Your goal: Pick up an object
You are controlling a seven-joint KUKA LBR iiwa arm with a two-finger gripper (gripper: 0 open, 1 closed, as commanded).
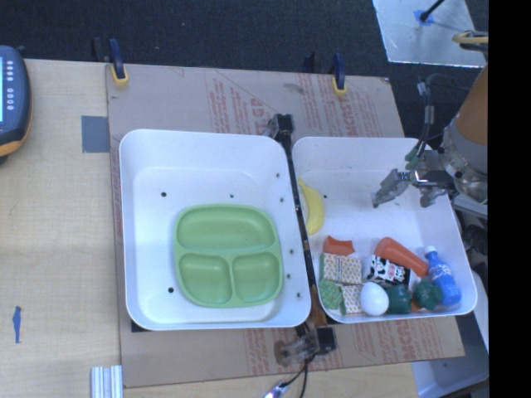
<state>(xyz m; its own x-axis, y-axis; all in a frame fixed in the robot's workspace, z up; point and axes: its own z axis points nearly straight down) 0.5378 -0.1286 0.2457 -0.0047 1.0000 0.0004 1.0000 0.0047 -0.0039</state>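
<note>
We saw the gripper (397, 191) hovering over the bare upper part of the right bin (348, 160), its fingers a little apart and holding nothing. The toys lay along that bin's lower edge: carrot (401, 254), egg (374, 298), bottle (442, 277). A green tray (227, 254) sat in the left bin (141, 222).

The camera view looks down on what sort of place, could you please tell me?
Probably a robotics lab bench for pick-up trials. Two white bins sit on cardboard clamped to the bench, one with a green divided tray, the other with toy food under the arm's claw.
</note>
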